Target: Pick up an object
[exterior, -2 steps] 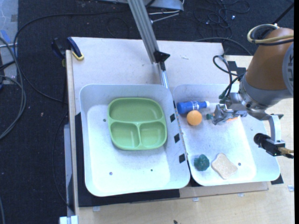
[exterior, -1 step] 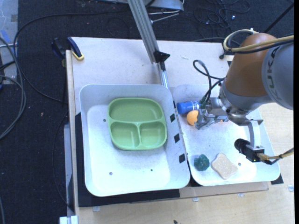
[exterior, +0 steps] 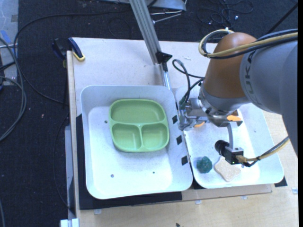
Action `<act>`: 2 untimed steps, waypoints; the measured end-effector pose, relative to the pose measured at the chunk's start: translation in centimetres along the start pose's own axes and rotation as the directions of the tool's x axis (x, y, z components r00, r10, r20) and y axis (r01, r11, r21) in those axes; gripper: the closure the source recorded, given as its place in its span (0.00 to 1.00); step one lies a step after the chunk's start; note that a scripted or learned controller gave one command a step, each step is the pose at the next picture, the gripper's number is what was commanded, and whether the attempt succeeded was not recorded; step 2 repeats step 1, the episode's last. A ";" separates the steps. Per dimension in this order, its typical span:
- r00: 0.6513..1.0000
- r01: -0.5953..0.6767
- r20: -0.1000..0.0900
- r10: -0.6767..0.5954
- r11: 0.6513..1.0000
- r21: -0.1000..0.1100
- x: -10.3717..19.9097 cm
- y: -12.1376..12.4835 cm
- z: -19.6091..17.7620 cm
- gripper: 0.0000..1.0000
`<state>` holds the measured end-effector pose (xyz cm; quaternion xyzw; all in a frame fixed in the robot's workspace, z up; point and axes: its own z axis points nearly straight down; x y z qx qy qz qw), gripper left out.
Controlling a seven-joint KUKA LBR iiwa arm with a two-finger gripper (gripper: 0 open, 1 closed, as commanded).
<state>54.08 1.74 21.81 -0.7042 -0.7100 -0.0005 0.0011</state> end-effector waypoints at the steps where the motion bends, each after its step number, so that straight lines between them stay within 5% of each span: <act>1: 1.000 0.000 0.000 0.000 1.000 -0.001 4.8 0.0 -1.1 1.00; 2: 1.000 0.000 0.000 0.000 1.000 -0.001 4.8 0.0 -1.1 1.00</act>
